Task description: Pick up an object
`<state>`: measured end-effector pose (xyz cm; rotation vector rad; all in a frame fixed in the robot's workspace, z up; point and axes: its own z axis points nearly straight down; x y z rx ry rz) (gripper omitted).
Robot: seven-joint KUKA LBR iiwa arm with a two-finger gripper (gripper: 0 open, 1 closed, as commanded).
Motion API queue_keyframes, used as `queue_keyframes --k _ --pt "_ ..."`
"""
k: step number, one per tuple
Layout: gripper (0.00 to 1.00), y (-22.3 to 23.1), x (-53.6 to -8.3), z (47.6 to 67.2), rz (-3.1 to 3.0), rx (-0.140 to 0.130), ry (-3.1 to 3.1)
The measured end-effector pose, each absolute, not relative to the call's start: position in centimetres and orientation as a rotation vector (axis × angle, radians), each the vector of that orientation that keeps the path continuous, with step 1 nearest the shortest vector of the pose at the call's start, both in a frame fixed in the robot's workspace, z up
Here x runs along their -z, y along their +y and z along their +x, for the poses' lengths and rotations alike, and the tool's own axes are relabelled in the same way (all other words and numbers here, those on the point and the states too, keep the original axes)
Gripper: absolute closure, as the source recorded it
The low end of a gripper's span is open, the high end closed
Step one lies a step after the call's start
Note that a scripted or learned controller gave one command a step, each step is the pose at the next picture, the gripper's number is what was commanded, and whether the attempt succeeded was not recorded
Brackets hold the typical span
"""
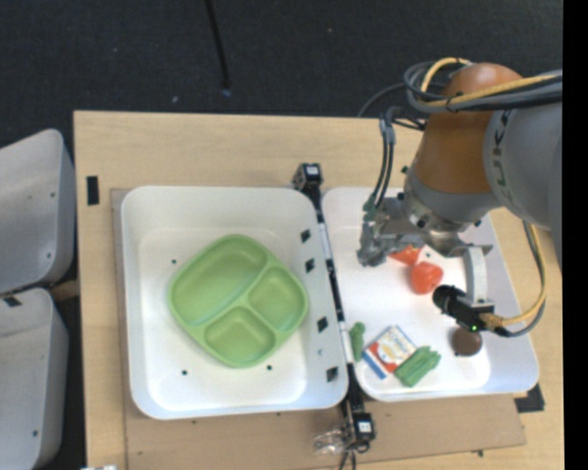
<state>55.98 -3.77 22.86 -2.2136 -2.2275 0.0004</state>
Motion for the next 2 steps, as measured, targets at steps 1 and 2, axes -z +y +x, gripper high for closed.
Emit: queue_keyframes --k 1,2 --pt "1.00 1.3 -22.9 55.8 -2.211 -0.001 -2.227" --pt "1.00 6.6 -22.2 57.2 -2.213 0.002 -2.230"
